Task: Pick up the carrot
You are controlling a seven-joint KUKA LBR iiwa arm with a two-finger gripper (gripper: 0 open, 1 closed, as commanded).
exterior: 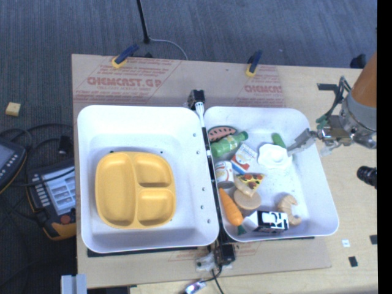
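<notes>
the claw (308,137) is hovering at the right bin's (318,182) right rim, gripping nothing; whether it's spread i cannot tell. the carrot (230,207) is lying well apart, by the bin's left wall, beside a pizza slice (248,182).

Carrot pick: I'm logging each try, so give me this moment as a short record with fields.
target: carrot, lying in the right bin at its lower left, against the wall next to the left bin
neighbours: pizza slice toy just above right; green bottle farther up
left bin: yellow divided plate
claw: over the right bin's upper right rim, apart from the carrot
carrot held: no
</notes>
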